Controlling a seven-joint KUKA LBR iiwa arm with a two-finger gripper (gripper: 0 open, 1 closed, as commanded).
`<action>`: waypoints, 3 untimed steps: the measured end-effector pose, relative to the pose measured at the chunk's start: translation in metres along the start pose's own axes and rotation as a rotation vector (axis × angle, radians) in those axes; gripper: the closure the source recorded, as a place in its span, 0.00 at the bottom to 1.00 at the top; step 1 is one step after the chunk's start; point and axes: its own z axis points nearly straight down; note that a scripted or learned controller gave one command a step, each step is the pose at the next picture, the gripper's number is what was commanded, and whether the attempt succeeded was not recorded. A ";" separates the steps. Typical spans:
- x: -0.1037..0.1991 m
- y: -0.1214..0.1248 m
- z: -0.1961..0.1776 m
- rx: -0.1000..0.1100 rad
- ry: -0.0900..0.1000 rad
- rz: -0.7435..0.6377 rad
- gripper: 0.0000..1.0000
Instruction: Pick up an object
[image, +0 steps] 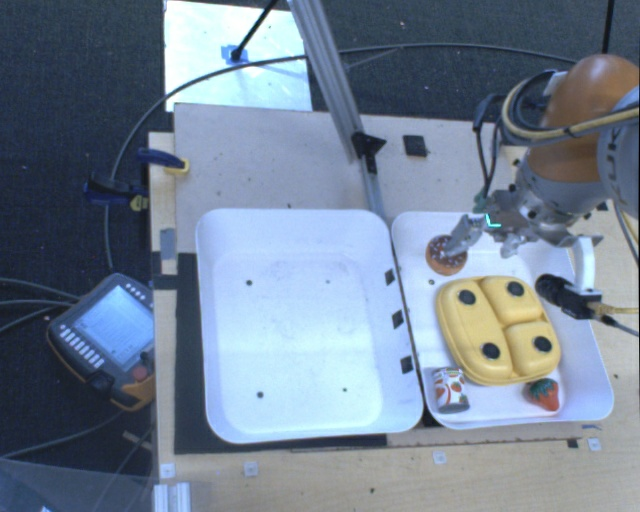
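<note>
The right bin (600, 405) holds several objects. A brown chocolate-topped donut (446, 255) lies near its far left corner. A large yellow four-stud block (498, 328) fills the middle. At the near edge a small printed can (450, 390) stands upright, and a red strawberry (544, 394) lies to its right. My gripper (488, 244) hangs over the bin's far side, just right of the donut and above the yellow block's far edge. It is open, with nothing between its fingers (462, 239); the left one is close to the donut.
The left bin (215, 300) adjoins the right one, joined by black clips (397, 318). A slanted metal pole (335, 85) rises behind the bins. A teach pendant (105, 335) lies off the bench to the left. Cables run along the arm's right side.
</note>
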 end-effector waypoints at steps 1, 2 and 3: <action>0.000 0.001 -0.001 -0.002 0.000 0.000 0.00; 0.000 -0.009 0.047 0.002 -0.001 0.003 0.00; 0.000 -0.010 0.106 -0.007 -0.007 0.004 0.00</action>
